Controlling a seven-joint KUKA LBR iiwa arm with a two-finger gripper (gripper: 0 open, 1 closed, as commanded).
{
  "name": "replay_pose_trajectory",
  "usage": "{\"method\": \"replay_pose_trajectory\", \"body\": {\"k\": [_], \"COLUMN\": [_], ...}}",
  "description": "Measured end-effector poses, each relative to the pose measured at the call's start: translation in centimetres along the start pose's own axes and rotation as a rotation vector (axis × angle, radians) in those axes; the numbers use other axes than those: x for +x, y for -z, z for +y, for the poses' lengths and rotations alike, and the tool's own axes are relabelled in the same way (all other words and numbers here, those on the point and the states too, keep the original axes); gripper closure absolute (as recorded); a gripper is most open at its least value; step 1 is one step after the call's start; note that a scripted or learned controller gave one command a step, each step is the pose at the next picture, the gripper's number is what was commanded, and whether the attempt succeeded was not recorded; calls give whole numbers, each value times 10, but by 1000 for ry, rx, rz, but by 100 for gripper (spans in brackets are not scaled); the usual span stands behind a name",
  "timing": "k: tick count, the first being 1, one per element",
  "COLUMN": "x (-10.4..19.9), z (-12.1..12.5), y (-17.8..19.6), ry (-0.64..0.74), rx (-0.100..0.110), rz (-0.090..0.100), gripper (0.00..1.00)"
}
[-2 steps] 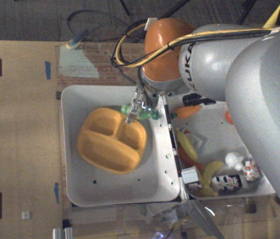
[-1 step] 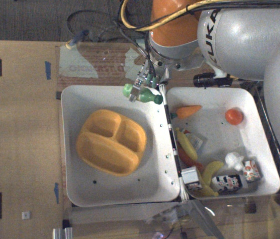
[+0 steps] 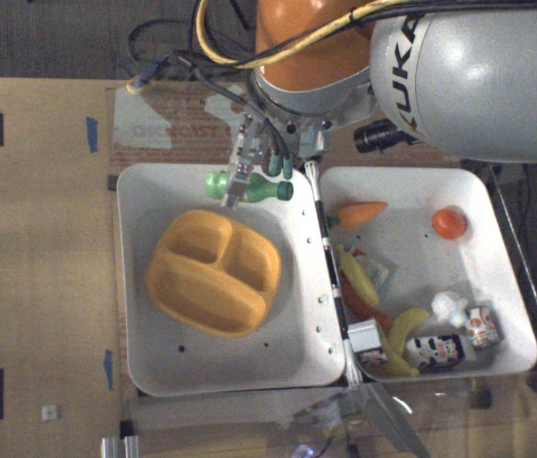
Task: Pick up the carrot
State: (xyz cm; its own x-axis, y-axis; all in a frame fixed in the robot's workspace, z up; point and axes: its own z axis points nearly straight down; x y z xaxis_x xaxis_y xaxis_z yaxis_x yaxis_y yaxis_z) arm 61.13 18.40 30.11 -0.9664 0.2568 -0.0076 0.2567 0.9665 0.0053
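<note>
Currently, the gripper (image 3: 239,184) hangs over the far rim of the left bin (image 3: 144,351), directly above a green bottle (image 3: 266,190) lying on its side; it grips nothing, and whether it is spread or pressed together cannot be told from this angle. The carrot (image 3: 360,214) lies in the right bin (image 3: 511,284), at roughly 10 o'clock of that bin, just beside the divider rim, leafy end toward the divider and tip pointing to 3 o'clock.

Procedure, as judged: translate the gripper toward 3 o'clock across the divider. Align the closing direction across the carrot's narrow width. Descend at the thicker mid-section; the tapered tip would likely slip. Keep clear of the divider wall.

Inventory, left to right:
- Yellow divided plate (image 3: 213,273): one, three compartments, left bin centre.
- Green bottle: one.
- Carrot: one.
- Bananas: two (image 3: 359,280) (image 3: 403,332).
- Small cartons: two (image 3: 437,349) (image 3: 482,326), at 6 o'clock.
- Orange round fruit (image 3: 448,222): one, at 1 o'clock.
</note>
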Motion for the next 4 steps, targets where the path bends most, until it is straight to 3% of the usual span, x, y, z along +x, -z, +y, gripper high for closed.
{"method": "replay_pose_trajectory", "body": {"k": [1,3,4], "x": [-26,-48,6], "z": [-61,-213,-205], "y": [80,16,-47], "ry": [9,276,32], "rx": [2,4,4], "rz": [0,5,5], "gripper": [100,100,100]}}
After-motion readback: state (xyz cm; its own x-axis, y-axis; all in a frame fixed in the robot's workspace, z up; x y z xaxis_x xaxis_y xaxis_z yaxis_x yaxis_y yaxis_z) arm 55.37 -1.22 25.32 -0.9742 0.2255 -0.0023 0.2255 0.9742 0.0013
